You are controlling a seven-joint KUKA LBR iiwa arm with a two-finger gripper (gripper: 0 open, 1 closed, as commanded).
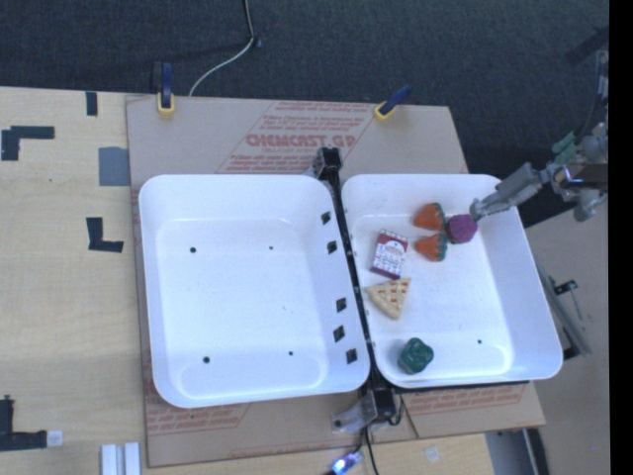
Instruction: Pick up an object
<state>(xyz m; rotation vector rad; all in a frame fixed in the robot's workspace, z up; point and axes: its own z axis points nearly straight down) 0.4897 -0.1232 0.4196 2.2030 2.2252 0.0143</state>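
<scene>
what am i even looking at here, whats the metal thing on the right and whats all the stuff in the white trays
This is one camera fixed above a workbench, looking down at a slant. The metal thing reaching in from the right is a robot arm, and its tip is a gripper with two fingers for picking things up. A program steers it.

On the bench sit two shallow white bins side by side. The left bin has no objects in it. The right bin holds small toys: a purple piece right at the gripper's tip, two orange-red pieces beside it, a small red-and-white box, a yellow wedge like cheese, and a green lump near the front.

The picture is too coarse to tell whether the gripper actually holds the purple piece.
</scene>
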